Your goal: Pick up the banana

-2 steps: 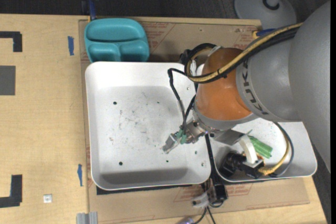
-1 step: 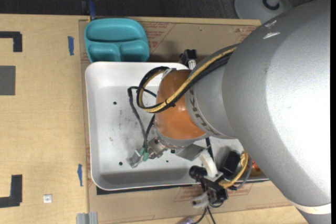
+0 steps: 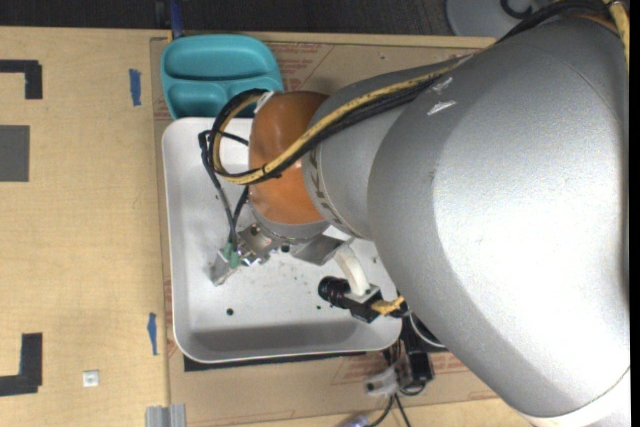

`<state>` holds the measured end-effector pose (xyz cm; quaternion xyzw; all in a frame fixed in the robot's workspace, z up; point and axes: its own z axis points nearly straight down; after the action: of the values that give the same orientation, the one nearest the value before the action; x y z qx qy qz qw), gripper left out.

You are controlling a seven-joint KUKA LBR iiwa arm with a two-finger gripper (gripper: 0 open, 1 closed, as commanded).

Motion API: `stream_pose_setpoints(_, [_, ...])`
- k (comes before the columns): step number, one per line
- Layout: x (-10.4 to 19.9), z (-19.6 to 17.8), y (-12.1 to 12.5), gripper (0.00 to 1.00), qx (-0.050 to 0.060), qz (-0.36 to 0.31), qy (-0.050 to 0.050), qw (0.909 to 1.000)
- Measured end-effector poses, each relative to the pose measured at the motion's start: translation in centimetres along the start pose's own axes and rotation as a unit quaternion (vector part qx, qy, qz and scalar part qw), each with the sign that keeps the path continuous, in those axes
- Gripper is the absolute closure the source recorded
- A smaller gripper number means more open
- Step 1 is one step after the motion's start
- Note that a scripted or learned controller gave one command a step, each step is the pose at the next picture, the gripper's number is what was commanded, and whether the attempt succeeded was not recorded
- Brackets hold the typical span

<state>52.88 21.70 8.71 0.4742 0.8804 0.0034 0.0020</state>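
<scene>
Camera view: glossy, rounded-rectangular white bin [image 3: 190, 315], smooth grey arm [image 3: 480, 215].

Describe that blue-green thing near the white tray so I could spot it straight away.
Start at the white bin under the big grey arm. Follow the bin's far edge, the upper one in the picture, to the teal plastic container resting against it. It alone is teal, glossy and round-cornered, against tan bench.

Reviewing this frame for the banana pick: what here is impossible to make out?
- Banana: cannot be made out in the camera view; the arm covers much of the white bin.
- Claw: small and seen from above, open or shut unreadable.
- Second bin: hidden under the arm.
- Teal container: its near part is overlapped by the white bin and cables.
</scene>
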Motion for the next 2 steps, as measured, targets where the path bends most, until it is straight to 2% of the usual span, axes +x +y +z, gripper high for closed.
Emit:
stream_pose_setpoints(1, [2.4, -5.0, -3.8, 0.00, 0.005, 0.036, 0.001, 0.9994])
stream_pose_setpoints(2, [2.8, 0.1, -4.1, 0.00, 0.005, 0.176, 0.001, 0.9844])
